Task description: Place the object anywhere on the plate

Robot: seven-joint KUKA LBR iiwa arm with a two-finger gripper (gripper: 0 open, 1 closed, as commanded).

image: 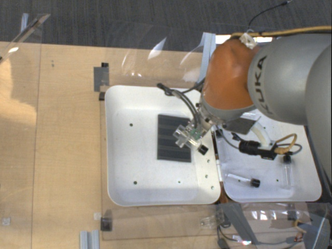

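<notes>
A dark ribbed rectangular plate point(170, 138) lies flat in the middle of the left white bin point(129, 160). My gripper point(190, 135) hangs over the plate's right edge, under the orange band of the arm. A small black piece point(203, 150) sits just below and right of the gripper, near the bin's right wall; whether it is held is unclear.
The right bin point(306, 191) holds a clear tube with a black cap point(244, 180) near its front and a second clear tube point(287, 169) toward the right. The arm's grey body covers the back of that bin.
</notes>
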